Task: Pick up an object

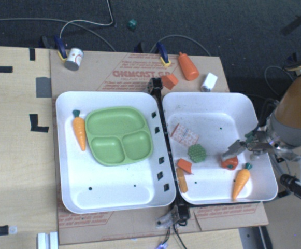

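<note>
Small red rounded toy [230, 163] just below slim grey hand [235, 150]

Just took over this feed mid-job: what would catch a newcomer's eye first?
The green divided plate in the left bin, with a toy carrot lying beside it on its left. In the right bin, the pincer sits low above a small red piece, with another carrot just below it.

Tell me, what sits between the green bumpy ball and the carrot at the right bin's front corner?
A small red toy, seen in the camera view, roughly between the green ball and that carrot.
</note>
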### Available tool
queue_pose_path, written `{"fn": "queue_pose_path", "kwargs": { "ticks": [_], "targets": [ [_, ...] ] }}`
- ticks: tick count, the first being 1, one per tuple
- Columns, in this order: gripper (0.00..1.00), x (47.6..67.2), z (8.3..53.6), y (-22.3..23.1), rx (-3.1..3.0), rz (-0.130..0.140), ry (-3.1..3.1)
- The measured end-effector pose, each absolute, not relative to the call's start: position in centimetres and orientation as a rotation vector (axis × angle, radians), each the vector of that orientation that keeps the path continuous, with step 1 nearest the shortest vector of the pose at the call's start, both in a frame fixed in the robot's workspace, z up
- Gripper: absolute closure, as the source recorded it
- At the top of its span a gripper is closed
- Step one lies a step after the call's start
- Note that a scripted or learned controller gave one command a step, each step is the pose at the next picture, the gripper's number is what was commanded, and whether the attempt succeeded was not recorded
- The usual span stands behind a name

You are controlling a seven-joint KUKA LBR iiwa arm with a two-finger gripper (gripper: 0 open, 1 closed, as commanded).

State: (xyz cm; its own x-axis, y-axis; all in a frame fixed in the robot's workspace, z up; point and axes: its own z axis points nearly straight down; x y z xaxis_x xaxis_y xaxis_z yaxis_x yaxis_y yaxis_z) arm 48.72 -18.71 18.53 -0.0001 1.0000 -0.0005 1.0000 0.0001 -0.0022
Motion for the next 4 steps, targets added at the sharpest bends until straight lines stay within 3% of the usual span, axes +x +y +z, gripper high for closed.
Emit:
{"fn": "queue_pose_path", "kwargs": {
  "ticks": [1, 2, 3, 4],
  "targets": [
    [0.00, 53.1, 8.7, -16.7, -2.223, -0.004, -2.226],
    [0.00, 50.6, 8.7, -18.2, -2.225, -0.004, -2.228],
    [1.00, 50.6, 9.7, -18.2, -2.225, -0.004, -2.229],
    [1.00, 58.9, 16.3, -12.1, -2.218, -0.002, -2.225]
  ]
}}
